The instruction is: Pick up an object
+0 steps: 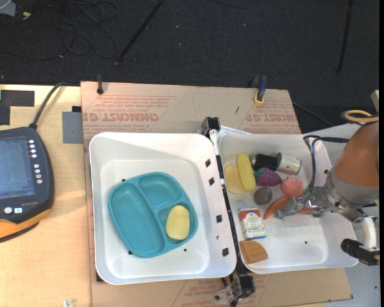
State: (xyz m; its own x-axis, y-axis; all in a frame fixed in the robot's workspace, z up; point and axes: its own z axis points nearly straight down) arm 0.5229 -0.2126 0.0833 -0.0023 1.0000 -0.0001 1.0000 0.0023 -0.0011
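The right bin (pixel 302 243) holds several small objects. An orange carrot (pixel 276 206) lies slanted near its middle, with a pink ball (pixel 293 186) just above it and a brown ball (pixel 263 196) to the left. My gripper (pixel 301 208) is low in this bin, at the carrot's right end and just below the pink ball; whether it touches either is unclear. The grey arm with its orange band (pixel 361 158) comes in from the right. A yellow corn-like piece (pixel 245 171), a purple item (pixel 269 176) and a black-and-silver cylinder (pixel 278 162) lie toward the back.
A small carton (pixel 251 224) and a tan cookie (pixel 255 252) sit at the right bin's front left. The left bin (pixel 147 155) bears a teal divided plate (pixel 137 216) with a yellow lump (pixel 177 222) on it. A control pendant (pixel 13 171) lies at far left.
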